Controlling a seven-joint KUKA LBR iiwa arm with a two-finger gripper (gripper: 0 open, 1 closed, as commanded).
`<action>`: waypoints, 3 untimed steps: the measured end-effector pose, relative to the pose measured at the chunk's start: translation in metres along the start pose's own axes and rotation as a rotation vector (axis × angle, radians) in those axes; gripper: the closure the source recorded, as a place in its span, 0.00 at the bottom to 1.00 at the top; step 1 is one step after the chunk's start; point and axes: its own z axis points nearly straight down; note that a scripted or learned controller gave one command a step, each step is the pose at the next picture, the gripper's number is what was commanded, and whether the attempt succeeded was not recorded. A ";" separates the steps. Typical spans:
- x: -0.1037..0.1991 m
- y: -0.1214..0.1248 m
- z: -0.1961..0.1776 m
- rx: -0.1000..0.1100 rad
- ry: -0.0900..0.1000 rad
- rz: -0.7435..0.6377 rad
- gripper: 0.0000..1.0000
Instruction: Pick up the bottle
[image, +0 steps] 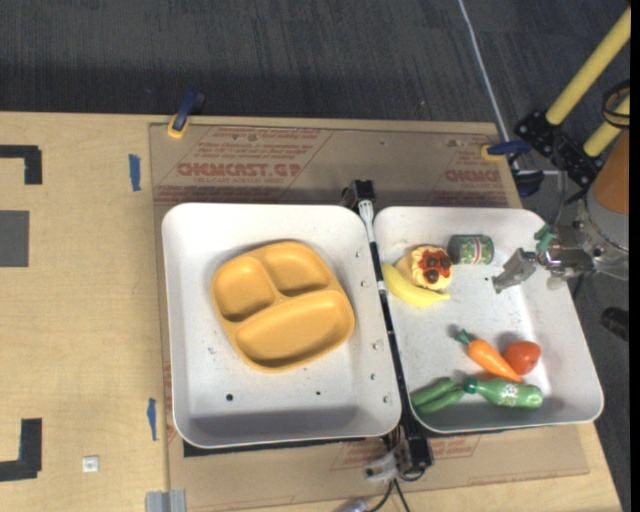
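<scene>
Arm: reaching in from right edge, mid-height.
Gripper (520, 268): fingers spread, nothing held, over right bin (585, 345).
Bottle (471, 249): lying just left of gripper.

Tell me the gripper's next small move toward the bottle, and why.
Probably a short shift toward the view's left: the two-finger gripper hovers over the right white bin, just right of the small green-and-grey bottle lying on its side beside the yellow banana. Nothing sits between its fingers, so it should centre over the bottle before descending.
</scene>
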 end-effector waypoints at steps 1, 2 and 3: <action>0.000 0.001 -0.010 -0.002 -0.001 -0.001 1.00; -0.050 0.075 -0.033 -0.001 -0.001 0.233 1.00; -0.034 0.114 0.016 -0.003 -0.002 0.061 1.00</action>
